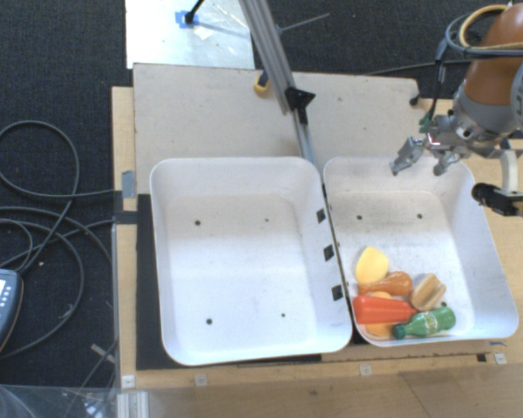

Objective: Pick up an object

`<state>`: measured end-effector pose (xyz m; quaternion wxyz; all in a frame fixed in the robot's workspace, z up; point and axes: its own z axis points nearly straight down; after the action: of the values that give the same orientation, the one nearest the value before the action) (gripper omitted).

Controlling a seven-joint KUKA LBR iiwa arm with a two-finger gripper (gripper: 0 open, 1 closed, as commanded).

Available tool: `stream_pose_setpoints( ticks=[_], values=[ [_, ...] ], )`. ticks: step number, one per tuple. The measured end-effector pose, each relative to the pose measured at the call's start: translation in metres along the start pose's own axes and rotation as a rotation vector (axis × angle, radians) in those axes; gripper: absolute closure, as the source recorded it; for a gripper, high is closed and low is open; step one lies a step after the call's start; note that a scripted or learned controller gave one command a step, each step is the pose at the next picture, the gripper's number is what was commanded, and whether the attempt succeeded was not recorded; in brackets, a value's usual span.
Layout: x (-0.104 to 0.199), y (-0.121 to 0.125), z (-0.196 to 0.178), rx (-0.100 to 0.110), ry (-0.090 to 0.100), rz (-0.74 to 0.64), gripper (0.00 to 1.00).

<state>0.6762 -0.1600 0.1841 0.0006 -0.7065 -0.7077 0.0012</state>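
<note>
The gripper point(424, 156) hangs over the far rim of the right bin point(471, 233), at the end of the grey arm with its orange band point(499, 55). Its two fingers point(406, 157) stand spread apart with nothing between them, so nothing is held.

Everything worth picking lies at the opposite end of that same bin, bunched in its near corner. Taking the bin's far rim as the landmark, the cluster sits well away from it, toward the camera and slightly inward. A yellow piece point(371, 264) is the member closest to the far rim; just past it lies an orange-brown piece point(392, 283), and beside that a small bun-like item point(428, 292). A red-orange carrot shape point(382, 308) lies across the pile with its long axis roughly parallel to the near rim, and a green bottle point(425, 323) rests nearest the near rim, its long axis also running along that rim, tilted a little. The pieces touch or overlap one another.

The left bin point(244, 259) carries no objects on its floor.

The move seems to turn on this: the fingers must travel from the far rim down the bin to the near corner, then descend. The bottle, at the pile's edge, looks the easiest target, gripped across its narrow width.
</note>
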Motion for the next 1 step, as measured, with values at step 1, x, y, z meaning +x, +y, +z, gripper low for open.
stream_pose_setpoints(
  ticks=[1],
  values=[
    [0.0086, -0.0044, 0.0481, 0.0, 0.001, -0.002, 0.0]
  ],
)
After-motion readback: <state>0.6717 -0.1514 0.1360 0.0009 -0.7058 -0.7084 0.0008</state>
